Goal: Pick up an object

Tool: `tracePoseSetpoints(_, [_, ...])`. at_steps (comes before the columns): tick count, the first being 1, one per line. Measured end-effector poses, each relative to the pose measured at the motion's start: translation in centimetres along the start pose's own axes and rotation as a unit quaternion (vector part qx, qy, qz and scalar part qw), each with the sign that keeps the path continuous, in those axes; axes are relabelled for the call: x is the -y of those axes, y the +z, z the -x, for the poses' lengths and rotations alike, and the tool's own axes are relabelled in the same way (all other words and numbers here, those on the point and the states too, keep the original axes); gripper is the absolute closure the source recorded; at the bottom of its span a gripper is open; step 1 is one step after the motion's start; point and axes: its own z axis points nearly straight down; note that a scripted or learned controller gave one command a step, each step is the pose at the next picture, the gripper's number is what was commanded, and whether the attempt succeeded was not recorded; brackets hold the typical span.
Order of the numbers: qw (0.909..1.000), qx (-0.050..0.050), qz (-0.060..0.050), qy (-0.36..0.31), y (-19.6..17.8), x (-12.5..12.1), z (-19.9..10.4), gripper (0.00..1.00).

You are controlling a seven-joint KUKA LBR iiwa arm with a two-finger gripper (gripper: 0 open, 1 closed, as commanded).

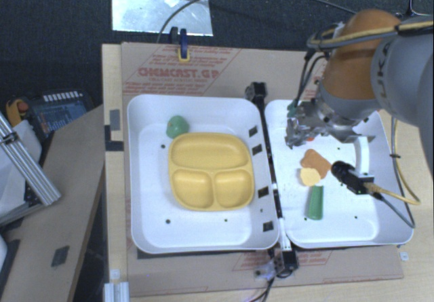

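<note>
While the jaws' state is unclear, the orange piece (316,159) sits mid-bin, off the walls.

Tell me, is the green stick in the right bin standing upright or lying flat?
Lying flat. The green stick rests lengthwise on the floor of the right bin, just below the yellow piece and apart from the gripper.

Tray (209,170) in left bin (146,178) — ball (178,125) behind; right bin (346,226) — perhaps three pieces.
</note>
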Motion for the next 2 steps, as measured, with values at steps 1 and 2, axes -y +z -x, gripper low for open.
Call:
tracePoseSetpoints(1, [1.0000,0.000,0.000,0.001,-1.3,-2.1,-5.0,1.00])
tracePoseSetpoints(2, [1.0000,0.000,0.000,0.002,-0.5,-4.6,-9.6,1.00])
